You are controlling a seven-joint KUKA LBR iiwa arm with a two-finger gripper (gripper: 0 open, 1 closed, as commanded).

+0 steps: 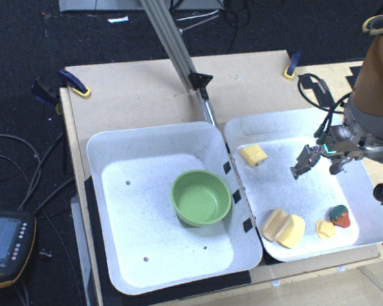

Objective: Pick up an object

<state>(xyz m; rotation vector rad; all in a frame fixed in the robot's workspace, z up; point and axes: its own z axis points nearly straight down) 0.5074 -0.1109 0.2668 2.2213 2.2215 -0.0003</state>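
We read this as the approach step: nothing has been picked yet. The gripper [315, 161] hangs over the right bin [361, 183], right of centre in the frame, its 2 fingers spread apart with nothing between them. Several candidates lie in that bin: a yellow block [253, 155] toward its upper left, a pale yellow piece [284, 227] at lower centre, and a small yellow bit [325, 229] touching a red and green toy [339, 216] at lower right. The green bowl [200, 197] sits in the left bin [129, 212]. Next, we judge, the arm must settle on 1 item, centre over it, then descend.
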